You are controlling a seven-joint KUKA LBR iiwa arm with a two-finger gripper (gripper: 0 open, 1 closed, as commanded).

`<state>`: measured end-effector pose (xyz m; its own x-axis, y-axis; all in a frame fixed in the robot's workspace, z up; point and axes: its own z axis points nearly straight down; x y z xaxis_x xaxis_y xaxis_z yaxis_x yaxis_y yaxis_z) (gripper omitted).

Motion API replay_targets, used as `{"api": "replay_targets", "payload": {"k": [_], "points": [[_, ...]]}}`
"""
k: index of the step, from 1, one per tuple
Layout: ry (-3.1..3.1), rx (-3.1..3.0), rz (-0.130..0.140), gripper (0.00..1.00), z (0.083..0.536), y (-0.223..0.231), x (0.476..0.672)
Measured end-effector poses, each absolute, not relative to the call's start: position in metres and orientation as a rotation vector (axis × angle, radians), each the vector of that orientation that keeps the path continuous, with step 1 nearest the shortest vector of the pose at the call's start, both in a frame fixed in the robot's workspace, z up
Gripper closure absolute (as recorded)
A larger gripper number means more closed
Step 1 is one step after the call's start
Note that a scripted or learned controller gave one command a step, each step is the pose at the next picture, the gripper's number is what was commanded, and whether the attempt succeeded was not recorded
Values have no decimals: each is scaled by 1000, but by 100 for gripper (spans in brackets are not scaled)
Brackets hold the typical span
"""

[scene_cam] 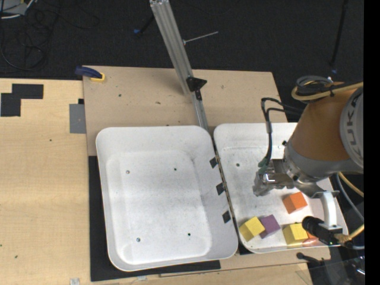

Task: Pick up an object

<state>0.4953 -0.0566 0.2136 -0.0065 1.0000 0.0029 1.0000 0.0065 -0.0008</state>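
- The gripper (265,183) hangs low over the right bin (237,144), above bare floor; whether it is released or clenched I cannot tell.
- The blocks sit along the bin's near edge: an orange block (294,202) just beside the gripper, yellow block (252,228) touching purple block (269,224) (awkward to separate).
- Orange looks likeliest, standing apart.

Grey arm (332,153) with orange band, black cables, metallic pincer (265,183)
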Motion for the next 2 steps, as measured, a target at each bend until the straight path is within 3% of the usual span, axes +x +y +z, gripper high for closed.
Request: {"api": "replay_targets", "payload": {"k": [1, 2], "points": [[-2224, -2212, 0, 100, 215, 5, 493], [-2224, -2214, 1, 100, 215, 53, 505]]}}
